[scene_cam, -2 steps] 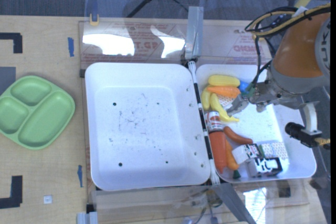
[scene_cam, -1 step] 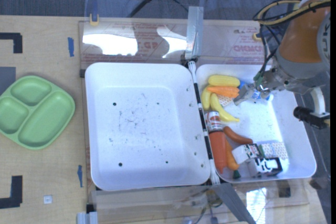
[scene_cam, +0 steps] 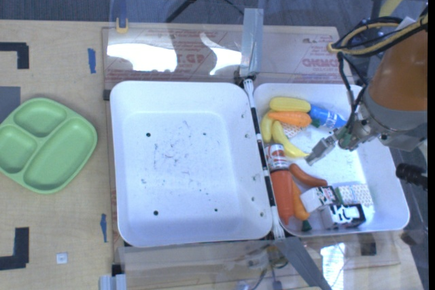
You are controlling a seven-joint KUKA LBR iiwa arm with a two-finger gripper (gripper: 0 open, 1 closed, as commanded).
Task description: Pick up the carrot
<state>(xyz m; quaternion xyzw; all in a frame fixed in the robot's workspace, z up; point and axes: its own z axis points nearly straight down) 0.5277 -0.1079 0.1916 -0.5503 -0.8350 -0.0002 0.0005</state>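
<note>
One carrot point(scene_cam: 298, 202) near front, two bananas point(scene_cam: 289, 104), two white bins point(scene_cam: 136, 105), fingers point(scene_cam: 318, 153) state unclear

On the counter point(scene_cam: 61, 44) the left bin point(scene_cam: 183, 159) sits beside the right bin point(scene_cam: 384, 193), which holds a carrot point(scene_cam: 293, 117), bananas point(scene_cam: 289, 104), a bottle point(scene_cam: 281, 188) and small cartons. The gripper point(scene_cam: 319, 151) hangs over this pile. A green divided plate point(scene_cam: 45, 144) lies far left.
</note>
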